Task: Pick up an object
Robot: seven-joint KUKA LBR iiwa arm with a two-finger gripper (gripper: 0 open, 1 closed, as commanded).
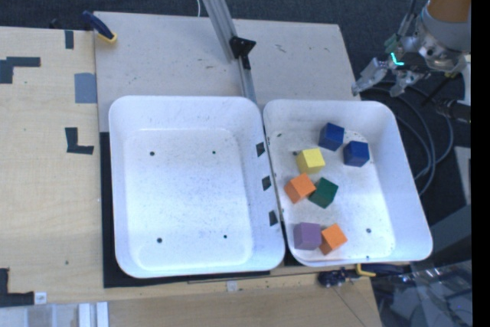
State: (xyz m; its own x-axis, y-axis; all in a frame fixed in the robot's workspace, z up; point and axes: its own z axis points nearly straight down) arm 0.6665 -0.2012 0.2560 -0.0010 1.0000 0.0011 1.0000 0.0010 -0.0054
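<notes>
**Desk:** Where does the arm stand over the bench?

**Photographer:** The gripper (380, 77) hangs past the upper right corner of the right bin (398, 188), outside its rim, with its two fingers spread apart and nothing between them. The orange band sits above it at the frame's top right.

**Desk:** And the things it could pick?

**Photographer:** Seven small blocks lie in the right bin. Two blue cubes (331, 135) (356, 153) sit near each other toward the top. Below them is a yellow cube (311, 159), then an orange cube (300, 187) touching a dark green cube (324, 192). At the bottom, a purple cube (307, 235) rests against a second orange block (333, 238). The left bin (122, 165) is beside it.

**Desk:** How would they handle?

**Photographer:** My judgement: they look like rigid, light toy blocks with flat faces, not fragile, perhaps a little slick if painted. A firm squeeze on two opposite faces should hold one.

**Desk:** Best candidate?

**Photographer:** Probably the right-hand blue cube or the yellow one. Each stands apart from its neighbours, leaving room for a finger on either side. The touching pairs look harder, since a finger would have to wedge between blocks and could push one aside.
</notes>
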